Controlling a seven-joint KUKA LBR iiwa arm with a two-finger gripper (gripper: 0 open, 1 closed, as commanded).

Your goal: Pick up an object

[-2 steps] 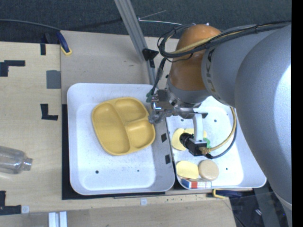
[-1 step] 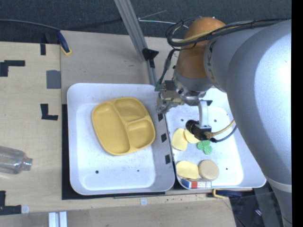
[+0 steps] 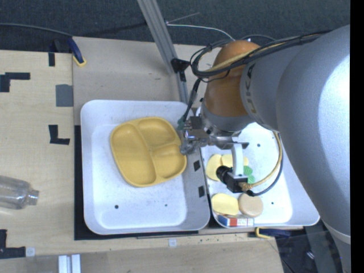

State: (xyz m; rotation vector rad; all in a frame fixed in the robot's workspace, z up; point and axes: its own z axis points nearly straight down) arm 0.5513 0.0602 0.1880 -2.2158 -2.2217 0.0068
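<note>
A yellow divided plate (image 3: 147, 151) lies in the left white bin (image 3: 136, 215), tilted toward its upper right. My gripper (image 3: 189, 139) hangs at the plate's right edge, over the divider between the two bins, beneath the orange band of the arm. In the right bin (image 3: 281, 206) lie yellow round pieces (image 3: 226, 203), a tan disc (image 3: 251, 205), a bit of green (image 3: 248, 170) and a red, white and blue item (image 3: 236, 222). The arm hides much of that bin.
A clear plastic bottle (image 3: 15, 191) lies on the wooden bench at the far left. A slanted aluminium rail (image 3: 156, 27) runs down to the bins' top edge. Cables loop around the wrist. Black tape marks dot the bench at left.
</note>
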